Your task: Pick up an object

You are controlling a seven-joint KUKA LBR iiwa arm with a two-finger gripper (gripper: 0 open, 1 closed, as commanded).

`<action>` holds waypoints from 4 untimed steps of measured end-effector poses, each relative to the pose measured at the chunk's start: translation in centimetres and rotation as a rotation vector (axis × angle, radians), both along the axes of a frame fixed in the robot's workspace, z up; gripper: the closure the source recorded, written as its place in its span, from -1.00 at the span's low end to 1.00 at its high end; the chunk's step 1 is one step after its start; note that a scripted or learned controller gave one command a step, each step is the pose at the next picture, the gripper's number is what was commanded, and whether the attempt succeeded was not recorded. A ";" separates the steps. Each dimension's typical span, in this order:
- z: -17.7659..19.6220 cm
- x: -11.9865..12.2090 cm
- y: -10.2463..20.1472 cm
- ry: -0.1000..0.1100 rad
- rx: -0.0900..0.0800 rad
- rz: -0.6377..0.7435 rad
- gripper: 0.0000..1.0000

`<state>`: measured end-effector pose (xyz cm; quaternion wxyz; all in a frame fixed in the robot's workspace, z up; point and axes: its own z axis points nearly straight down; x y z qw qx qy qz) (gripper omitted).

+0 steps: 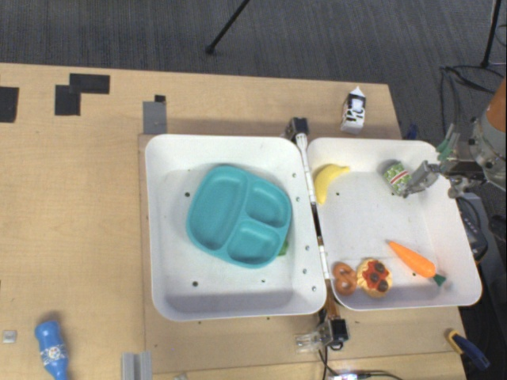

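Note:
The right bin point(455, 236) holds a yellow banana point(328, 178) at its upper left and a small green and white object point(394, 176) near its upper right. An orange carrot point(413, 260) lies at the lower right. A brown pretzel-like ring point(344, 276) and a round red and yellow piece point(374, 277) sit along the front wall. My gripper point(428, 172) reaches in over the bin's right edge, just right of the green and white object and close to it. Nothing shows in its grasp.
The left bin point(170, 291) carries a teal divided plate point(240, 214) with a bit of green under its lower right edge. A small black and white bottle point(355, 109) stands on the bench behind the bins. A blue object point(51, 349) lies at the bench's front left.

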<state>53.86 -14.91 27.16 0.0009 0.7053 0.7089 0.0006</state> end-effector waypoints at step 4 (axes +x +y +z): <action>-9.9 8.4 0.4 -0.002 0.000 0.077 1.00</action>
